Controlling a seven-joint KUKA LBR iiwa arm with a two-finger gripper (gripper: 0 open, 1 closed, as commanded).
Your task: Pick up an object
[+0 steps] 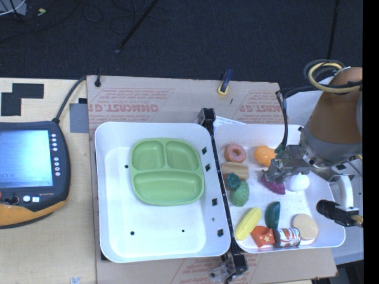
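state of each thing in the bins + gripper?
gripper: low in right bin, over purple item
purple item: lying under gripper
green divided plate: flat in left bin
donut: flat
orange: resting, apart from donut
corn: lying, tilted
can: on its side

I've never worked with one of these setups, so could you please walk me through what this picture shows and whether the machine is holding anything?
This is one picture, taken by a fixed camera above a bench, looking down at a slant. The bulky orange-and-grey shape at the right is a robot arm reaching in; its hand is the dark metal part at its tip.

Two shallow white bins sit side by side. The left bin holds a green divided plate. The right bin holds toy food: a pink donut, an orange, a yellow corn cob, a white egg, a purple piece and several more.

The hand sits low over the purple piece, but I cannot tell whether it has gripped anything. The screen device at far left looks like the arm's controller.
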